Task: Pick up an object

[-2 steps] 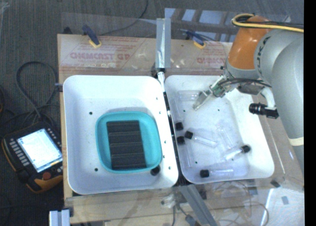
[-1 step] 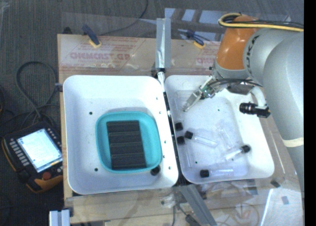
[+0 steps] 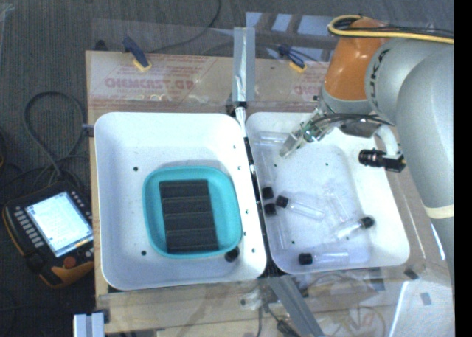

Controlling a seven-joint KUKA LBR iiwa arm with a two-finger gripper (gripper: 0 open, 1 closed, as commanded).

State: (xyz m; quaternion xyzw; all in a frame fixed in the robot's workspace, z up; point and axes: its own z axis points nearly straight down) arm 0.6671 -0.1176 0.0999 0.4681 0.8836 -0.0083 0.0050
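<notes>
Big and grey, the robot arm [image 3: 424,129] fills the right side of the camera view, with a shiny orange band [image 3: 352,70] above its wrist. Its claw [image 3: 295,141] hangs over the back of the right white plastic bin [image 3: 402,251], and its thin metal fingers come to a narrow tip that points toward 8 o'clock; I cannot tell if the tip is spread or pressed together, and nothing sits in it. Things to pick up are the clear plastic tubes with black caps lying flat on the bin floor. One tube [image 3: 299,204] lies near the claw, at about 6 o'clock from the tip, and its long side runs from 10 o'clock to 4 o'clock. Another tube [image 3: 352,226] lies farther off at 5 o'clock, tilted the other way. A third tube [image 3: 324,257] rests near the front wall, almost straight across. Tubes like these look smooth, round and see-through, so they may roll or slip, I think. Two loose little black caps [image 3: 267,194] sit by the middle wall. Next door, the left white plastic bin [image 3: 118,151] holds a blue-green plastic tray [image 3: 153,203] with rounded corners, and dark ridged slats [image 3: 188,216] lie inside it. One more black cap [image 3: 231,255] sits at the tray's 5 o'clock corner.
</notes>
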